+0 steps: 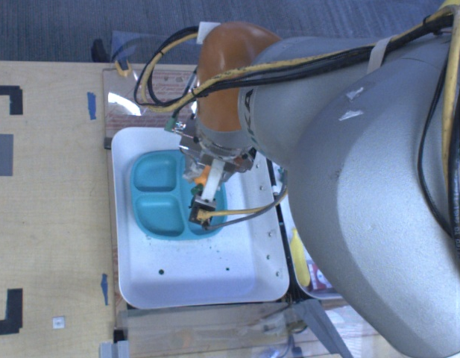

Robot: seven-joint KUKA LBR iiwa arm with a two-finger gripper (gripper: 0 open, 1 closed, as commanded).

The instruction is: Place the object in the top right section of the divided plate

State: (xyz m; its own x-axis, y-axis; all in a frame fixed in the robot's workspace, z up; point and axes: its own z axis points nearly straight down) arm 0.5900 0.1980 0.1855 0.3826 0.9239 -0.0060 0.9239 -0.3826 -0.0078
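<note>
A blue divided plate (159, 196) lies in the upper left of the left white bin (185, 278). Two of its sections show on the left, and the arm hides its right part. My gripper (200, 177) hangs low over the plate's right side, under the orange wrist band. A small orange object (203, 175) shows right at the gripper, above the plate's right part. Whether it is gripped cannot be made out.
The grey arm covers most of the right bin, where a yellow item (297, 248) and a colourful one (317, 274) peek out at the arm's edge. A few dark specks dot the left bin's floor. Wooden bench surface extends to the left.
</note>
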